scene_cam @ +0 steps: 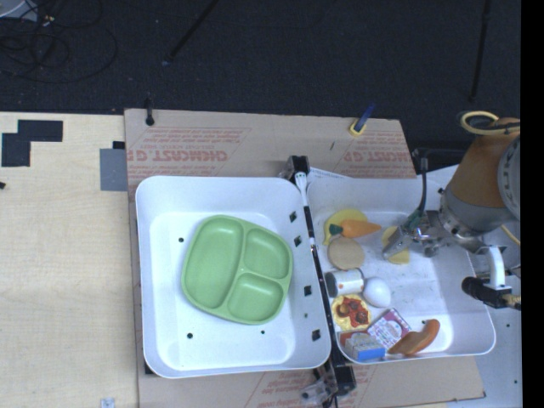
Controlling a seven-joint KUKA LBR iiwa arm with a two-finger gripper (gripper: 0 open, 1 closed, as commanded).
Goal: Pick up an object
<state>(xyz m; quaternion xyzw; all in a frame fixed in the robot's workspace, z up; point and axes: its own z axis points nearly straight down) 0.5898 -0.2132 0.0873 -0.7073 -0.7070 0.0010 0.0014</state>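
The right bin (459, 342) holds several small items: a yellow and orange toy (353, 224), a tan round disc (345, 252), a white cylinder (344, 280), a white egg (376, 292), a red and yellow piece (351, 311), a pink packet (389, 328) and a sausage (416, 338). My gripper (398, 243) reaches in from the right, low over the bin's middle, with its fingers spread apart. A yellow piece (398, 257) lies right under the fingertips. Nothing is held between them.
The left bin (161, 228) carries a green divided plate (237, 268). Both bins rest on a cardboard sheet (221, 147). The arm's grey body and orange band (484, 172) fill the right side above the right bin.
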